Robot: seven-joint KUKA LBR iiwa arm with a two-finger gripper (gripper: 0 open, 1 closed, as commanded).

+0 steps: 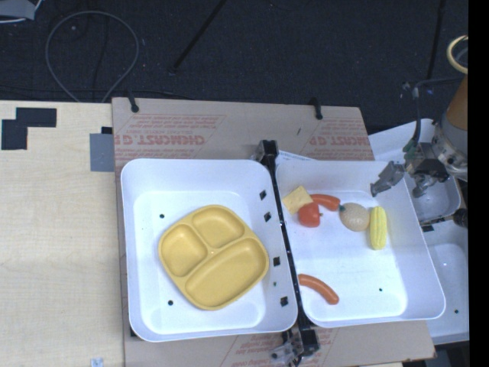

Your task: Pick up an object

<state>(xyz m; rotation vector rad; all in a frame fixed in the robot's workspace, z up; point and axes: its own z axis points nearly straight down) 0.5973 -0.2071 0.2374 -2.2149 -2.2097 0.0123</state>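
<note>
The right bin (397, 297) holds several toy foods: a yellow cheese wedge (297, 199), a small red sausage (327, 202), a red tomato (309, 215), a beige round piece (354, 217), a yellow corn cob (377, 227) and an orange sausage (318, 288) nearer the front. My gripper (403, 180) hangs over the bin's far right edge, up and to the right of the corn. It is open, with nothing between its fingers (386, 178).
The left bin (145, 205) holds a yellow divided plate (214, 257). A black divider (279, 235) runs between the two bins. Brown cardboard (229, 132) lies under both bins, and wooden bench top (53, 243) extends to the left.
</note>
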